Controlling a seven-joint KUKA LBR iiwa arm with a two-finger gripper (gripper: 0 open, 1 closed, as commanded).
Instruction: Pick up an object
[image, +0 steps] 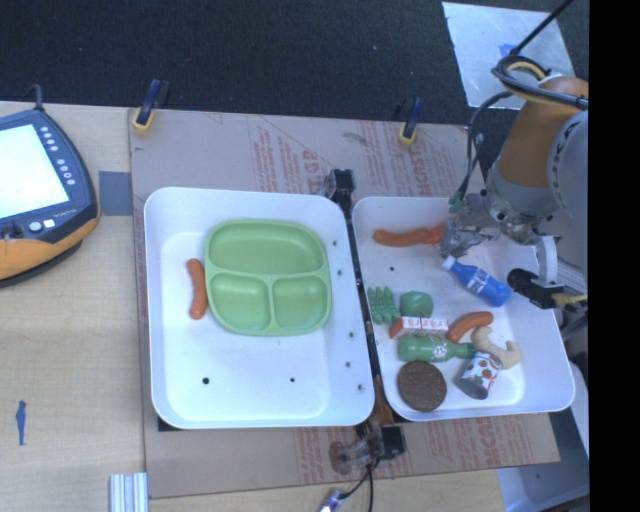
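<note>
The right bin (540, 400) holds several small items. An orange carrot-like piece (405, 237) lies at its back, a blue bottle (478, 281) to its right. Further forward are a green ridged piece (381, 303), a green lump (416, 303), a green bottle (432, 349), a brown round disc (421, 385), a sausage (470, 325) and a small can (480, 374). My gripper (461, 238) hangs low over the back of this bin, between the carrot's right end and the blue bottle's cap. No item shows between its tips.
The left bin (175, 390) carries a green divided tray (268, 276) and an orange sausage (197, 288) beside it. A teach pendant (40, 190) lies at the far left of the bench. Clamps (408, 118) stand behind the bins.
</note>
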